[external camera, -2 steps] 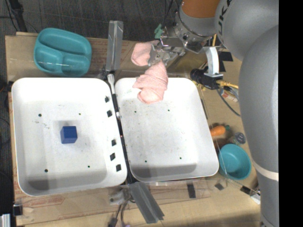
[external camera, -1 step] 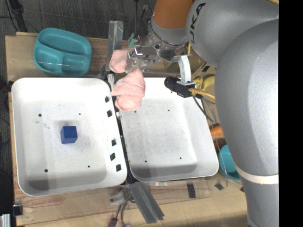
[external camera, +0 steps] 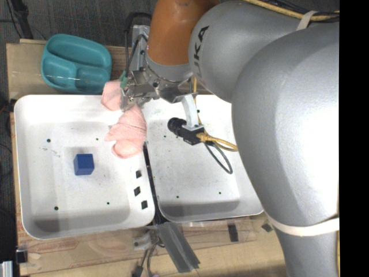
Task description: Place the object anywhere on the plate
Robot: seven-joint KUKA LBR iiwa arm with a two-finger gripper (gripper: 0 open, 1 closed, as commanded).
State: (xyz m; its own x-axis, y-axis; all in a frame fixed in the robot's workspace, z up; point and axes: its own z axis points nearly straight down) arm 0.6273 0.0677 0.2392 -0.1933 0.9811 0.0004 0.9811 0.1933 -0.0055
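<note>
Seemingly, the pink cloth [external camera: 128,130] hung from the gripper [external camera: 131,92] at the left bin's [external camera: 34,154] far right corner, draping onto the divider; whether the gripper was clenched on it I could not tell. A blue cube [external camera: 84,164] lay mid-bin, the teal plate [external camera: 76,63] beyond its far edge.

This is looking like a robotics lab rather than any home or shop. A big grey industrial arm [external camera: 277,97] with an orange band is reaching in from the right over a plain wooden bench [external camera: 75,244]. Two shallow white bins [external camera: 34,172] are sitting side by side on it, scuffed and speckled, with small black markers lying along the divide between them. A black connector with a yellow cable [external camera: 216,143] is hanging off the wrist. Metal brackets [external camera: 179,247] are jutting from the bench's front edge, and dark carpet is showing behind it.
</note>
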